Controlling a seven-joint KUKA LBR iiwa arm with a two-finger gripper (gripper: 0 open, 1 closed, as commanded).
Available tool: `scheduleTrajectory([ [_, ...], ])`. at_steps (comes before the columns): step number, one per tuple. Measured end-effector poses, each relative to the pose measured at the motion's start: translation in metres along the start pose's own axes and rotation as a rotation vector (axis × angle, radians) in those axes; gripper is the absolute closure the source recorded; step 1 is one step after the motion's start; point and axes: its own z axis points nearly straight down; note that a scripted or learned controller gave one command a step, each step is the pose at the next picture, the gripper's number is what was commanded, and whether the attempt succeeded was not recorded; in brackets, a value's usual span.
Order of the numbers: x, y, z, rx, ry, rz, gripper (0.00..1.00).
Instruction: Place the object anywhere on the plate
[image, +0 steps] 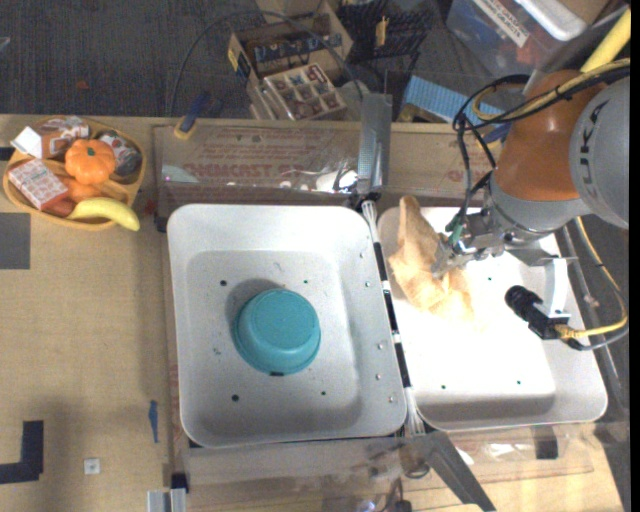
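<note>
Pincer (447, 252) sits in the right bin (520, 385), against the tan object (420, 262) just to its left; finger state cannot be told. Teal plate (278, 331) lies well left, in the left bin (200, 250).

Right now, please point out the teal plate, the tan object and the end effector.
teal plate (278, 330), camera view, middle of its top.
tan object (422, 262), camera view, its crumpled middle.
end effector (447, 252), camera view, between its fingertips at the object's edge.

bench (80, 330): tan surface | left bin (200, 240): centre | right bin (520, 380): 3 o'clock, touching left bin | basket of toy food (70, 175): 10 o'clock corner
</note>
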Motion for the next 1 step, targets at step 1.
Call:
scheduleTrajectory([
  [1, -0.0015, 0.0004, -0.0402, 0.000, -0.001, 0.001, 1.00],
])
